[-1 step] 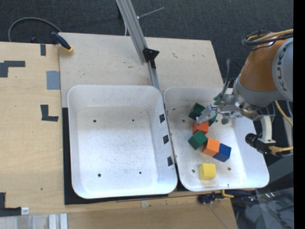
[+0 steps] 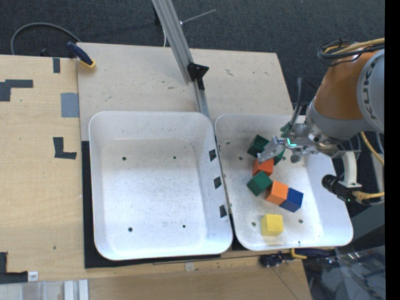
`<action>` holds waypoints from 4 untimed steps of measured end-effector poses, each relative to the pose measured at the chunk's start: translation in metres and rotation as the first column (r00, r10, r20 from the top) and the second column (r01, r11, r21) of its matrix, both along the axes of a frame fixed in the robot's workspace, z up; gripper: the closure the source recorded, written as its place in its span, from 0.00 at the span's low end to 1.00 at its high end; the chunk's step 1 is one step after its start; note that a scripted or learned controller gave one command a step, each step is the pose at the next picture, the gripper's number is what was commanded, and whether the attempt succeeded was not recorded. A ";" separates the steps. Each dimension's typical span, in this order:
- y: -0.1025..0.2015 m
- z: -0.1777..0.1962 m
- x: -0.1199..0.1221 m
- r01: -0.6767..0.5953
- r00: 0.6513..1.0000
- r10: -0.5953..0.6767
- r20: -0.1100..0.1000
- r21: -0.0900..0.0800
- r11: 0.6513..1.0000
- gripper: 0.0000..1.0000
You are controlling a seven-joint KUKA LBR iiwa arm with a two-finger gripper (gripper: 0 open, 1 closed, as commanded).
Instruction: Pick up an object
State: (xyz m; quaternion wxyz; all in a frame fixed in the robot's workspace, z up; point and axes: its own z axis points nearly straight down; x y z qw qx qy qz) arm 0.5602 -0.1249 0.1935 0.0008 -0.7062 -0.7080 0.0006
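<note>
So we're looking at the right bin, where all the blocks are sitting, while the left bin next to it on the tabletop is just bare white floor. The arm comes in from the right and has its claw down low at the far end of the block pile, right over a dark green block and an orange block just nearer than it. Honestly we can't tell how wide the claw is spread or whether it has anything pinched, since the metal bits blur into the blocks from this angle, so we're not calling it a grab. The rest of the pile looks untouched: a second green block, another orange block touching a blue block, and a yellow block off by itself at the near end. Our read is that the task is at the reach-and-close stage at best. Nothing is visibly lifted off the bin floor, so the actual pick and the raise are both left to do.
</note>
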 end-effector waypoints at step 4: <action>-0.012 -0.046 0.002 0.001 1.000 -0.001 0.005 -0.001 1.000 1.00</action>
